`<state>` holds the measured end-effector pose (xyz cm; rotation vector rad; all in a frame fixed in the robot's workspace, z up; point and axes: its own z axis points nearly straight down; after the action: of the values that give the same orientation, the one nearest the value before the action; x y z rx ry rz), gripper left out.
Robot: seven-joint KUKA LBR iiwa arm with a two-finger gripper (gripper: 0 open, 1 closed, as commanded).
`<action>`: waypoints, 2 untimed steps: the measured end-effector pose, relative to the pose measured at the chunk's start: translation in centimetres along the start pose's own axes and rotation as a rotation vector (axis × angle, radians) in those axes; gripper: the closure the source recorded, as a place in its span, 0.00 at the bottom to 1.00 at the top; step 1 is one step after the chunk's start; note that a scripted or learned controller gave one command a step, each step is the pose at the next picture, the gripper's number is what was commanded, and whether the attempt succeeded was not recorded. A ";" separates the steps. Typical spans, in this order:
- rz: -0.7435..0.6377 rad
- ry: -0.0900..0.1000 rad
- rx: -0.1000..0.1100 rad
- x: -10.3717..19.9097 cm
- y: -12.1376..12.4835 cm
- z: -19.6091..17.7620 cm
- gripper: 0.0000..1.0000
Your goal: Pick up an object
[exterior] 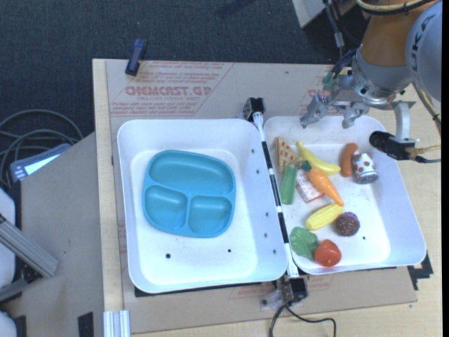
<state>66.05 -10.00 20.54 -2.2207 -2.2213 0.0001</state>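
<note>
Pincer [327,114] spread, empty — above right bin [403,209]; orange carrot [325,184] among toy food.

bins [133,153]: white plastic, smooth, a bit shiny
blue tray [189,192]: smooth plastic, soft shine
toy food [324,216]: bright, shiny plastic
bench top [168,90]: brown, flat and dull, like cardboard
floor [70,20]: dark, rough carpet

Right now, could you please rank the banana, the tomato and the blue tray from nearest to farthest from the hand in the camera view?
1. Banana, at the right bin's far side, just below the hand.
2. Tomato, at that bin's near edge.
3. Blue tray, in the left bin.
</note>
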 end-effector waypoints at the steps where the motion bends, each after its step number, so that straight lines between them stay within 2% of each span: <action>1: 0.001 0.000 0.002 0.0 -1.8 9.3 0.00; 2: 0.002 -0.002 -0.005 -0.2 -3.6 11.5 0.00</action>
<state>62.47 -10.22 9.03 -2.2261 -2.2233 -0.0034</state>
